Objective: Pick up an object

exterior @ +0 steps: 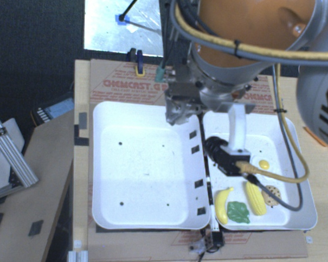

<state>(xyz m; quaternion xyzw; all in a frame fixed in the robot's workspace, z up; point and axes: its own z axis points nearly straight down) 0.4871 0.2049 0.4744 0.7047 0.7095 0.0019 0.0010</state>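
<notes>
camera view: the arm (250, 28) enters from the 1 o'clock corner of the view, its orange band facing the camera. the gripper (180, 115) is seen over the 12 o'clock end of the seam where the left bin (140, 170) and the right bin (285, 139) meet, just on the left bin's side. whether the gripper is spread or pressed together cannot be told from this angle, and nothing is seen pinched in it. all candidate objects lie in the right bin, well apart from the gripper. a yellow banana (222, 205) lies at the bin's 7 o'clock corner, close to the seam. a green leafy piece (238, 212) lies at the banana's 4 o'clock side, touching it. a corn cob (255, 198) lies just beside the green piece, at its 2 o'clock. a brown cookie (271, 195) sits against the cob's 3 o'clock side. a small yellow oval piece (263, 164) lies alone at the cob's 12 o'clock. both bins rest on a cardboard sheet (128, 83) with red print.
</notes>
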